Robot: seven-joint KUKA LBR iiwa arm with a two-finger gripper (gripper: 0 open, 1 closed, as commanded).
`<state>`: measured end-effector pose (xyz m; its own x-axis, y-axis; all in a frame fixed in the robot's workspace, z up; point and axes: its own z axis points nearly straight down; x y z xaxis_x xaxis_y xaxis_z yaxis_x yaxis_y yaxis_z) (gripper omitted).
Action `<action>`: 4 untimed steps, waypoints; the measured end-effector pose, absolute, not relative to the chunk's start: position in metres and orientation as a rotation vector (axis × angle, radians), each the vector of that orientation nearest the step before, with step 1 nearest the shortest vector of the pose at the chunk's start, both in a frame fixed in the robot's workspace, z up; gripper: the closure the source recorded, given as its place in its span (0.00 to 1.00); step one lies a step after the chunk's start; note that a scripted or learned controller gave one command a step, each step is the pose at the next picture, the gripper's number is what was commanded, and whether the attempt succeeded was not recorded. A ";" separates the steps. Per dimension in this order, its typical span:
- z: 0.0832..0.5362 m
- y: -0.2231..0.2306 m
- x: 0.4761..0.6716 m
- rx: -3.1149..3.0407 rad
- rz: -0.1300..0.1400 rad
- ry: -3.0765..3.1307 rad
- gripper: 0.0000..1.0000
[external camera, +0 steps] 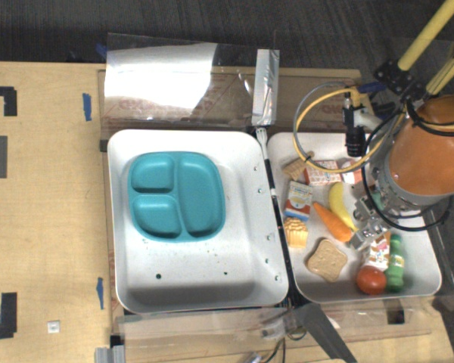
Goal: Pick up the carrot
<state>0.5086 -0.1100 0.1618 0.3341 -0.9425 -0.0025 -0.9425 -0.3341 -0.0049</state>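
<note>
Where the carrot (334, 221) lies, jaws (361, 229) touch

no lettering can be read; the small food packages (300, 197) in the right bin (427, 282) show only blurred print.

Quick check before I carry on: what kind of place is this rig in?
Likely a robotics lab bench, not a kitchen: two white bins, toy food such as the carrot, a teal divided plate, taped markers on the board.

grey arm (408, 184), orange band (427, 153), black cables (354, 138)
</note>
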 end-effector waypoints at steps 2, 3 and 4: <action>0.108 -0.109 0.505 -2.587 -0.011 1.769 0.00; 0.096 -0.099 0.547 -2.794 -0.013 1.432 0.00; 0.098 -0.095 0.545 -2.836 -0.029 1.341 0.00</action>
<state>0.5445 -0.0948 0.0975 0.6346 -0.7727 0.0151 -0.7726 -0.6347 -0.0118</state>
